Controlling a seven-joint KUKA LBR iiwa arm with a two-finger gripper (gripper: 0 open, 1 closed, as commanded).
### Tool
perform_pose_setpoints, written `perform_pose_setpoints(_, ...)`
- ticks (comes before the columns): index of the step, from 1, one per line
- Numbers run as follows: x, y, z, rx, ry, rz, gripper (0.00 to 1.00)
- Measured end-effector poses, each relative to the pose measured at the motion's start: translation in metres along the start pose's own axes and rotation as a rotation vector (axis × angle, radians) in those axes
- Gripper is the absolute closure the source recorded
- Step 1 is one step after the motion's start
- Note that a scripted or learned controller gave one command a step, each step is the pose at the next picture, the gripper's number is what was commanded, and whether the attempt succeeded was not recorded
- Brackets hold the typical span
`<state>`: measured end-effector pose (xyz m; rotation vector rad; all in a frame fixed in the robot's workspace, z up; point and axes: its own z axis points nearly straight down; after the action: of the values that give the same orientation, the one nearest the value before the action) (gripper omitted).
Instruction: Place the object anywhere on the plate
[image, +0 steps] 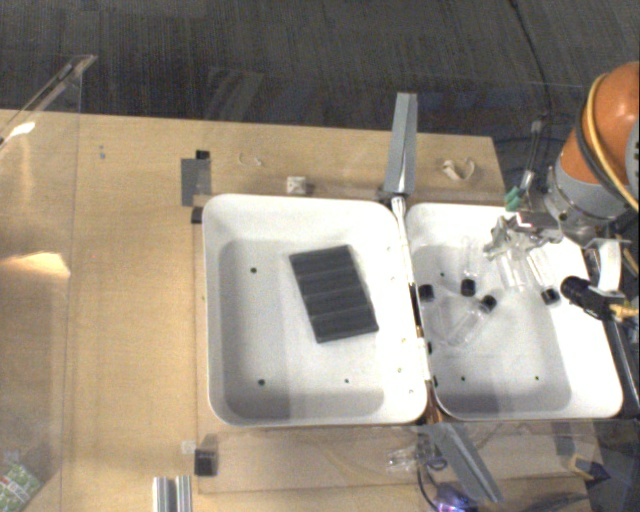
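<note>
On the bench (120, 330), the left bin (232, 380) was seen first. A dark grey ridged plate (334, 293) was laid flat in it, a little turned, nearer to the bin's far right corner than to its near edge. In the right bin (520, 395), several small black pieces (467, 286) were scattered along the far half. A clear object (460, 322), hard to make out, was lying near the bin's left wall. The gripper (512, 248) was held over the far part of this bin, apart from the clear object. Whether it was open or closed could not be told.
</note>
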<state>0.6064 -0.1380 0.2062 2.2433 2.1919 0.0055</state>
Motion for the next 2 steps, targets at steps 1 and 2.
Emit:
perform_pose_setpoints(1,-0.012,0.032,-0.042,0.003,-0.001,0.279,1.0)
perform_pose_setpoints(2,-0.045,0.064,-0.088,0.003,-0.001,0.505,1.0)
